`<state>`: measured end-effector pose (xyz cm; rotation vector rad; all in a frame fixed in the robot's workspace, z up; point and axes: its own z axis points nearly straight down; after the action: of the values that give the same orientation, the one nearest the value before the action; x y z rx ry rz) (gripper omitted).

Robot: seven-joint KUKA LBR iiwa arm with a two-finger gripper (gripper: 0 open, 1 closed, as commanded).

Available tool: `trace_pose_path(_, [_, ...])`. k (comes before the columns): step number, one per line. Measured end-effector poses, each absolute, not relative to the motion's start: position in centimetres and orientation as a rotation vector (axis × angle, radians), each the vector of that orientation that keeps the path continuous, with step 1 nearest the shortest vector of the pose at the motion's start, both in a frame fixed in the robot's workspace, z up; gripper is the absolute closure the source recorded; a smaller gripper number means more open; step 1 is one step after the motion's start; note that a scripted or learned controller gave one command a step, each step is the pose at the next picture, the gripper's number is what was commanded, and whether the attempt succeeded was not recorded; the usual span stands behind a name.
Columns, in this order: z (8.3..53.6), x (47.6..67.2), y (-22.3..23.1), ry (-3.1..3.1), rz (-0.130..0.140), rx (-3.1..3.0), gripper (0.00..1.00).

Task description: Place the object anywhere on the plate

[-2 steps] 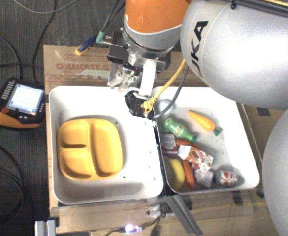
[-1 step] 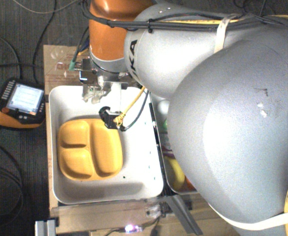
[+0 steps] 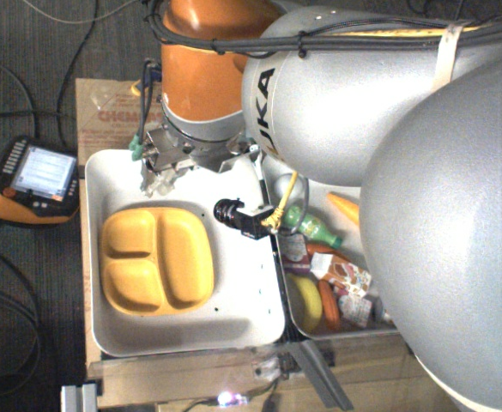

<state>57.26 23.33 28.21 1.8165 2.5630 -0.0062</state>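
A yellow plate (image 3: 158,258) with three compartments lies in the left white bin (image 3: 242,307), toward its left side. My gripper (image 3: 159,177) hangs below the orange wrist band at the bin's far edge, just beyond the plate's far rim. Nothing is visibly held at its tip. The loose objects lie in the right bin (image 3: 295,323): a green bottle (image 3: 312,227), a yellow banana (image 3: 306,303), an orange carrot-like piece (image 3: 329,305) and some printed packets (image 3: 347,277). The arm's large grey body hides most of that bin.
A black fitting with a yellow cable (image 3: 238,217) hangs over the left bin near the divider between the bins. A teach pendant (image 3: 34,178) rests off the bench to the left. Brown cardboard (image 3: 109,110) lies behind the left bin.
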Motion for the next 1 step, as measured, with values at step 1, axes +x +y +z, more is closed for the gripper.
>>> trace_pose_path(1, [19.33, 59.97, 19.95, 2.527, -0.009, 1.867, 1.00])
